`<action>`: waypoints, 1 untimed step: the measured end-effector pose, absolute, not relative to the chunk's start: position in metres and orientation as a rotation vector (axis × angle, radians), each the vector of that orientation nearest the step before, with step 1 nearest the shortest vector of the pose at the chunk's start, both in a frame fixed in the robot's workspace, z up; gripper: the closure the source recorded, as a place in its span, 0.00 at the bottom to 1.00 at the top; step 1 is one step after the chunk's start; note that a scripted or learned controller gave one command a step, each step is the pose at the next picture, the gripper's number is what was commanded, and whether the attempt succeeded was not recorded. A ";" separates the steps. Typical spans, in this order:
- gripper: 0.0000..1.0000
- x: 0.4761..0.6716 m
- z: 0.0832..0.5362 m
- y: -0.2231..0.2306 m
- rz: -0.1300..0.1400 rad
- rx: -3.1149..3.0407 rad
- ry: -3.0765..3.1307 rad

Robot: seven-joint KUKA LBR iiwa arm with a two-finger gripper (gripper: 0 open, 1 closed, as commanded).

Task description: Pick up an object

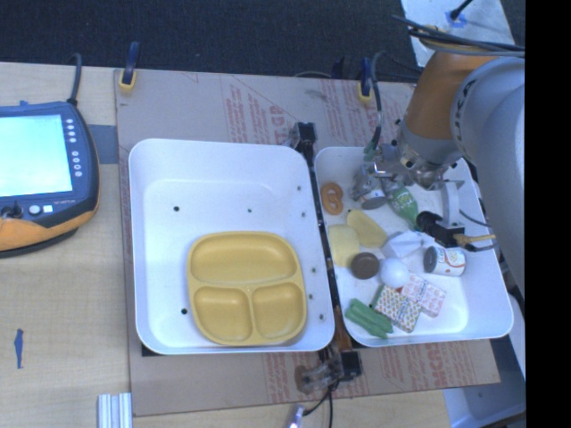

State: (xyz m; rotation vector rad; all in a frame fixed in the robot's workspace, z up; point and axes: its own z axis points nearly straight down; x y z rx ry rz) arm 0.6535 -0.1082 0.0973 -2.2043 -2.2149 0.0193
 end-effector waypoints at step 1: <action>1.00 0.623 0.191 -0.040 0.004 -2.213 -2.223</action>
